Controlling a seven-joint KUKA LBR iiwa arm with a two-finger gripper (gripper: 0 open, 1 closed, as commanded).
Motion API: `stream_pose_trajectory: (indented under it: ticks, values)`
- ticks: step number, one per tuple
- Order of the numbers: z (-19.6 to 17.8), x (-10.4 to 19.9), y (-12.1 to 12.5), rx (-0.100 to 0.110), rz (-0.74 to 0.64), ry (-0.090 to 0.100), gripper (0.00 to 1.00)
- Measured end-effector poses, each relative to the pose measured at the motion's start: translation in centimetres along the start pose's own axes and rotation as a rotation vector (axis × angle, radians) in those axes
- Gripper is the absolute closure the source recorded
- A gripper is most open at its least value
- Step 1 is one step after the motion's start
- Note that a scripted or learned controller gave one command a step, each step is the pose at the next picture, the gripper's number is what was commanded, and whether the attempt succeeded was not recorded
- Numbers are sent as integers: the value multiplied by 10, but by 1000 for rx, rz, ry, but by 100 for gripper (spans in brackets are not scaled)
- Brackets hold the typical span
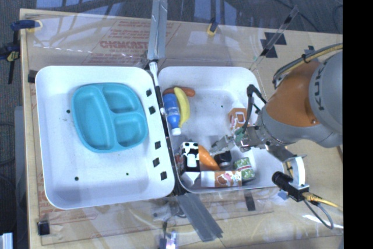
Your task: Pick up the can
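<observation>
A small can with a green and white label [245, 168] sits near the front right corner of the right bin [204, 76]. A second can with a red and white label [224, 179] lies on its side against the bin's front wall, just left of the first. My gripper [232, 142] hangs low over the right part of this bin, a little behind the green can and apart from it. The grey arm with its orange band [291, 105] comes in from the right.
The right bin also holds a banana [183, 105], a blue bottle [171, 111], a black-and-white carton [189, 157], an orange carrot-like piece [207, 158], a small black object [223, 157] and an orange-white packet [237, 118]. A teal divided tray [111, 116] lies in the left bin [52, 178].
</observation>
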State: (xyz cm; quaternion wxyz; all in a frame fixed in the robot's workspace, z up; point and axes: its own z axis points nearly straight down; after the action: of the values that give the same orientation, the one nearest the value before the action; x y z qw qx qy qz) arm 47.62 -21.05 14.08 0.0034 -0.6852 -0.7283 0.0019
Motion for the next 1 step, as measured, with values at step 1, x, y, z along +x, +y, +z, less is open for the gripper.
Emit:
stream_pose_trajectory:
  ticks: [1]
  values:
    - [-4, -3, 37, -4, -28, -1, 0]
